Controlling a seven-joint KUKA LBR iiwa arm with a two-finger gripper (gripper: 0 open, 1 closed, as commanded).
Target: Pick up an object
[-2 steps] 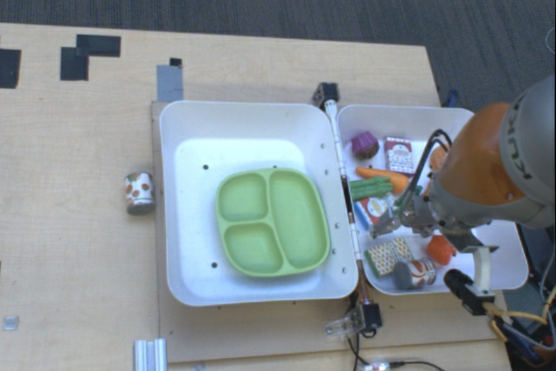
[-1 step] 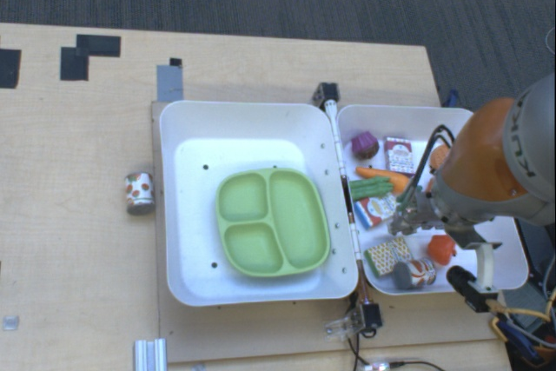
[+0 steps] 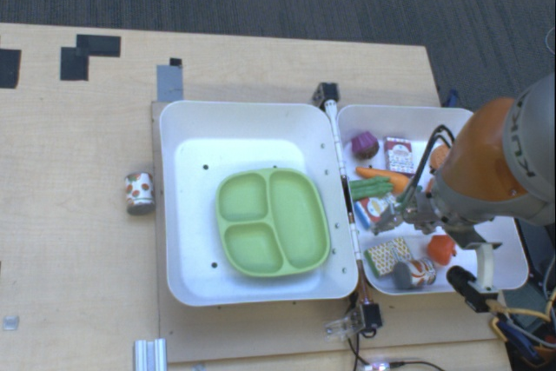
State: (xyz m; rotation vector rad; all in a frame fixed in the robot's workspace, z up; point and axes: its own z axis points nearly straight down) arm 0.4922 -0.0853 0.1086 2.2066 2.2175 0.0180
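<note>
My gripper [image 3: 393, 219] hangs low over the middle of the right bin [image 3: 518, 267], at the end of the grey arm with its orange band [image 3: 486, 161]. It sits just above a white packet with blue and red print [image 3: 372, 208]. Close by lie an orange carrot [image 3: 385, 175], a green piece [image 3: 373, 188], a purple item [image 3: 365, 143] and a red and white box [image 3: 399, 155]. Nearer the front are a patterned block [image 3: 387, 255], a grey lump [image 3: 403, 275] and a red ball [image 3: 441, 249]. The arm hides the bin's right side.
The left bin [image 3: 187, 187] holds a green divided plate [image 3: 273, 221]. A small printed cup [image 3: 139, 191] lies on the bench left of the bins. A black clamp [image 3: 327, 93] sits at the far end of the wall between the bins, with cables at the front right.
</note>
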